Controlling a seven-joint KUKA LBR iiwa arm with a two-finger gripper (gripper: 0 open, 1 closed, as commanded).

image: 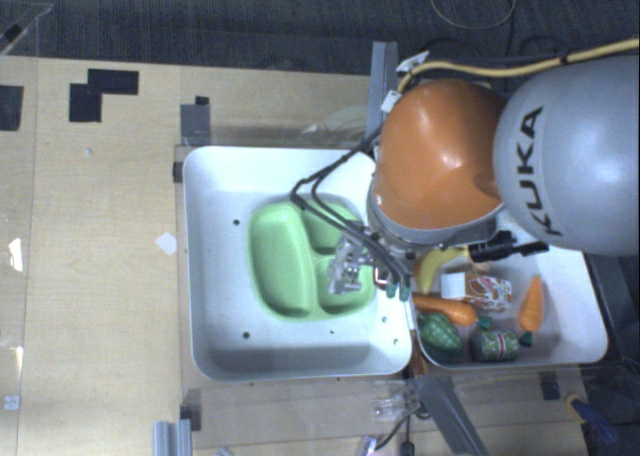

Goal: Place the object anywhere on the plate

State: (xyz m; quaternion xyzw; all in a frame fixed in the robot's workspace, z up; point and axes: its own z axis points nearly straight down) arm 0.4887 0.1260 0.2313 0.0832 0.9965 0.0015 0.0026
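A light green plate with raised divisions lies in the left white bin, towards its centre and right. My gripper hangs low over the plate's right section, under the arm's orange band. The wrist covers the far right part of the plate. I cannot make out any object at the gripper's tip. Several toy foods lie in the right bin: a yellow banana, an orange carrot, and a second orange piece.
The right bin also holds a leafy green toy, a dark green can and a white-and-red packet. The grey arm covers that bin's far half. Cables run along the gripper over the plate's top edge.
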